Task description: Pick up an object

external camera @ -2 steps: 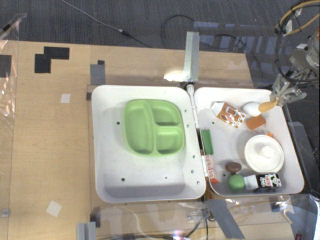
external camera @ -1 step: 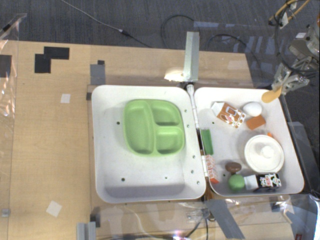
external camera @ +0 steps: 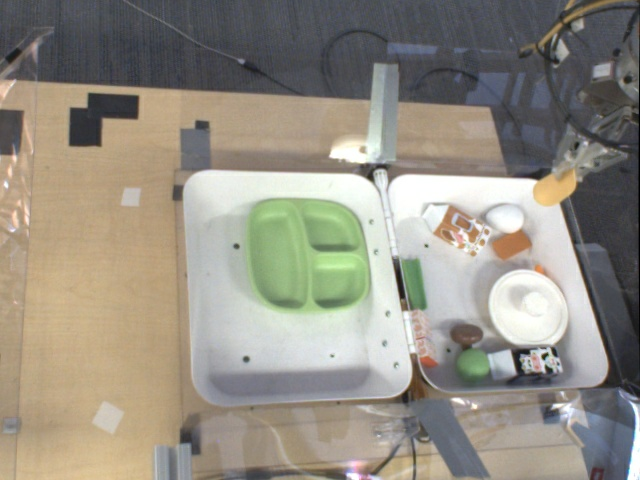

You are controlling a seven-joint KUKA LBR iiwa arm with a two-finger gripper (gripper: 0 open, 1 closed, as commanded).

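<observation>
The setting is a robotics laboratory test station, not a home or kitchen. A plywood tabletop [external camera: 90, 298] carries two shallow white bins [external camera: 210, 298] mounted side by side, with black marker patches [external camera: 100, 116] and tape squares [external camera: 131, 197] fixed to its surface and a metal bracket [external camera: 383, 113] bolted at the bins' junction. Loose cables [external camera: 200, 40] run across grey carpet [external camera: 300, 8], and the bins hold toy items such as a green divided plate [external camera: 307, 254] and play food [external camera: 473, 365].
</observation>
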